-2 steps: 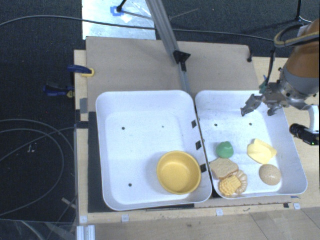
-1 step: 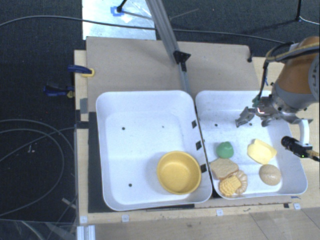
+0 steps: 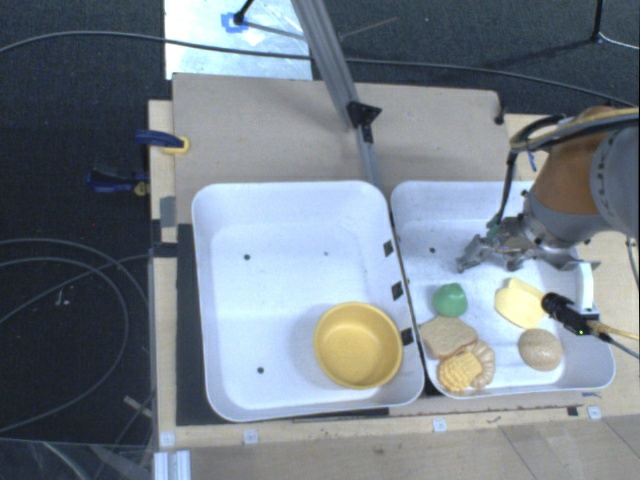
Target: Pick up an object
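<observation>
**A:** Where does the arm stand? The gripper (image 3: 478, 256) hangs low in the right bin (image 3: 420, 200), over bare floor toward the bin's far half, and nothing sits between its fingers.

**B:** Agreed. As for the jaws, I cannot tell how far apart they are; the metal parts blur together from this angle.

**A:** So what is there to pick? The toys lie nearer the front of that bin: a green ball (image 3: 450, 299), a slice of bread (image 3: 447, 335), a corn cob (image 3: 462, 371), a yellow wedge (image 3: 519, 302) and a tan round piece (image 3: 540, 349). The left bin (image 3: 220, 208) has a yellow bowl (image 3: 358, 344).

**B:** The risk I see is crowding. Bread and corn touch, so a descent there may catch both or wedge a finger on top of one — a closing on nothing.

**A:** And the ball?

**B:** It stands a little apart and is nearest the gripper, but it is round; an off-centre squeeze would likely squirt it away toward the bin wall. The wedge lies partly under the wrist hardware — hard to reach cleanly.
</observation>
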Controlling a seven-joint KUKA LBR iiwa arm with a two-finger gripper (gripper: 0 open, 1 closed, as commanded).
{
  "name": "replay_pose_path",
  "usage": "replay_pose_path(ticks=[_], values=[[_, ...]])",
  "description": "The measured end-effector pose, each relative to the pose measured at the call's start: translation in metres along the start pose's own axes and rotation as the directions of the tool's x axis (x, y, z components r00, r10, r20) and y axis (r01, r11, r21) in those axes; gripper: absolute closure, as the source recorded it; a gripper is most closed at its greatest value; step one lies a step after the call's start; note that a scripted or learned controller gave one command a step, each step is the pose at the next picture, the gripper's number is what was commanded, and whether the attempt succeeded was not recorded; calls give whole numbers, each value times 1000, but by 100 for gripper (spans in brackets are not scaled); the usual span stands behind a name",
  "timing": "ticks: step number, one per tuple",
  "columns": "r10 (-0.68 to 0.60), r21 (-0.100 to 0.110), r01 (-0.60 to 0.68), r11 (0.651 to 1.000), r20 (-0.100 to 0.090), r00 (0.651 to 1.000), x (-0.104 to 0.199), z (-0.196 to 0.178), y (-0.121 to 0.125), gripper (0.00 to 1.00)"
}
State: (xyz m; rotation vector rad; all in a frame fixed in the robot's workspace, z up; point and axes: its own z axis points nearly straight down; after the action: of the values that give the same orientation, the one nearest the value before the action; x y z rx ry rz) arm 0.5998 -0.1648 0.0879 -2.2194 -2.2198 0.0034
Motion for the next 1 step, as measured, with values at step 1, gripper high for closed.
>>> replay_pose_path(ticks=[1], values=[[1,-8,-1,1000,2,1000,0,-15,2,100]])
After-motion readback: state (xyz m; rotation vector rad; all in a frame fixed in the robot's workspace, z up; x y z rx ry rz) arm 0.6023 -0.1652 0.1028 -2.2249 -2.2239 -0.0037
